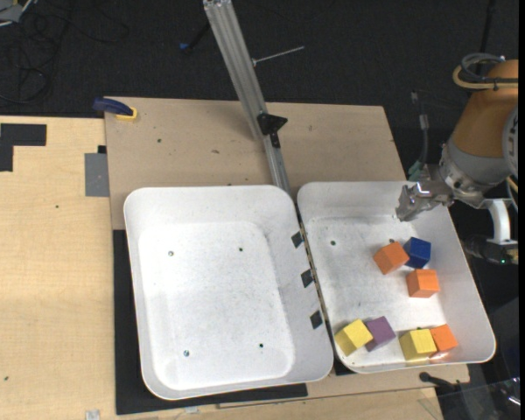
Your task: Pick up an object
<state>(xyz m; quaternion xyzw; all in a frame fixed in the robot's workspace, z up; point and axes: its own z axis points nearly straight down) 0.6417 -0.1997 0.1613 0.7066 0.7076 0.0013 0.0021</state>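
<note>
Grey metal two-finger gripper (411, 204) hovers over right shallow white bin (359, 226), near rim, above orange cube (390, 257) and blue cube (417, 251); grip state indiscernible.

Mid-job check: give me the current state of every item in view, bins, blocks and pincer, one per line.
left bin: flat on the bench.
right bin: holding all seven blocks.
orange block: loose, touching the blue block.
second orange block: loose, alone.
yellow block: touching the purple block.
second yellow block: touching a third orange block.
pincer: above the right bin's far edge, holding nothing visible.
</note>
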